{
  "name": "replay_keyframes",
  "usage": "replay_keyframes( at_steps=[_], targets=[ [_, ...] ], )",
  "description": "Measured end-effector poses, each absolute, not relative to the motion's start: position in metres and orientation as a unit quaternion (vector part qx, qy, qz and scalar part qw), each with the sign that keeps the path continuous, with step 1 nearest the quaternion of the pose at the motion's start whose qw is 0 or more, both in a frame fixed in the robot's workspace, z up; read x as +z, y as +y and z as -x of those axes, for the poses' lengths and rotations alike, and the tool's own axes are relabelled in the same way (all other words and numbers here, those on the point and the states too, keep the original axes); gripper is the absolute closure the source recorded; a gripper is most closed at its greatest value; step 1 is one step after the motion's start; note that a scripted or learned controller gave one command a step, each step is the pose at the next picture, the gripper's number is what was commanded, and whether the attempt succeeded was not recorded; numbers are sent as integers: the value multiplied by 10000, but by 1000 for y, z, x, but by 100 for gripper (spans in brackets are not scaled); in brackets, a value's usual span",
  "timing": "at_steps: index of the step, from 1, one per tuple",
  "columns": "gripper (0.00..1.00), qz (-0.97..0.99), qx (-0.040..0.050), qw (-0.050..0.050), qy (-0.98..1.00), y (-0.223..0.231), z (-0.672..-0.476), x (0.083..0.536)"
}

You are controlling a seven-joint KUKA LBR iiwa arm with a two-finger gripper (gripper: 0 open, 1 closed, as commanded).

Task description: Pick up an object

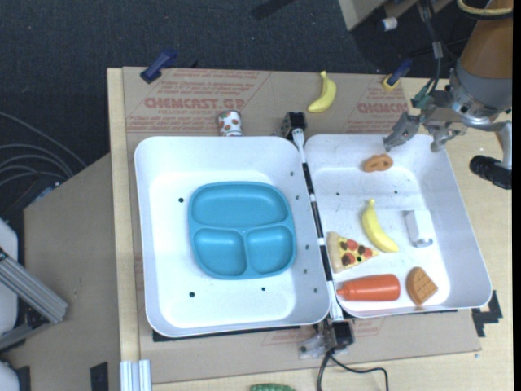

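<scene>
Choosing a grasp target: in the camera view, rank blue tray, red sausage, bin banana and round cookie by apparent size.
1. blue tray
2. red sausage
3. bin banana, close to the sausage
4. round cookie

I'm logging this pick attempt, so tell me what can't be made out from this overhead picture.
- Arm: cut off by the camera view's top and right edges.
- Gripper: small and slightly blurred over the right bin; no object seen between its fingers.
- Small grey object in the right bin: too small to identify.
- Green item: cut off by the bottom edge.
- Patterned object behind the left bin: too small to identify.
</scene>
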State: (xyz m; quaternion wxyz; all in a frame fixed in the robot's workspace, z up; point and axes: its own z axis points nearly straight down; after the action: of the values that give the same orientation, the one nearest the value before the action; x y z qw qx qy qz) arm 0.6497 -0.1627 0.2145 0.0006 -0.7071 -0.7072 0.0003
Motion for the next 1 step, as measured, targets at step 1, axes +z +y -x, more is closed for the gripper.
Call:
replay_keyframes(
  at_steps=[1],
  targets=[
    [0,7068,1,-1,-7074,-174,-666,85]
  ],
)
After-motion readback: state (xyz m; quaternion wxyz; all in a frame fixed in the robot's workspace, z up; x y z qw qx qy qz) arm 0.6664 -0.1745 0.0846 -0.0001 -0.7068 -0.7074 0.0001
